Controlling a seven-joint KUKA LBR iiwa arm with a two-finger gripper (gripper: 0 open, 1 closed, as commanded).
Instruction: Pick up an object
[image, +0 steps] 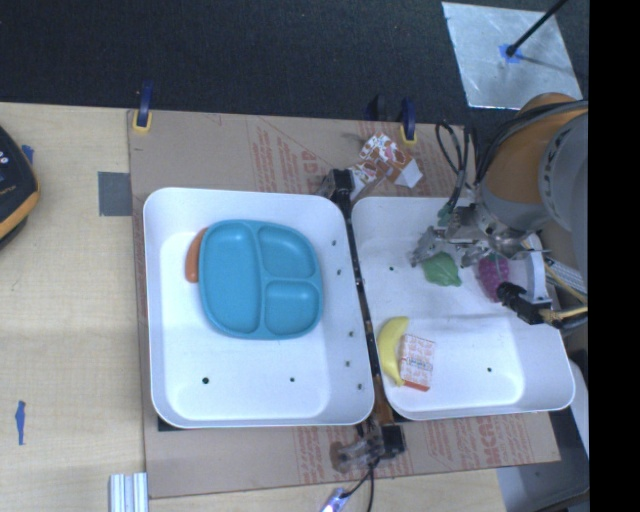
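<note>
Low over the far part of the right bin (470, 395), the gripper (452, 245) sits directly above a green object (441, 269); whether it grips anything cannot be told. A purple object (492, 273) lies just right of the green one. Near the bin's left wall rest a yellow banana (391, 345) and a small packet (417, 361), touching. The left bin (250, 400) carries a blue divided plate (261, 278).

Left bin (170, 385): tray (262, 278). Right bin (480, 385): banana (391, 345) beside packet (417, 361), near front; gripper (447, 250) behind.
</note>
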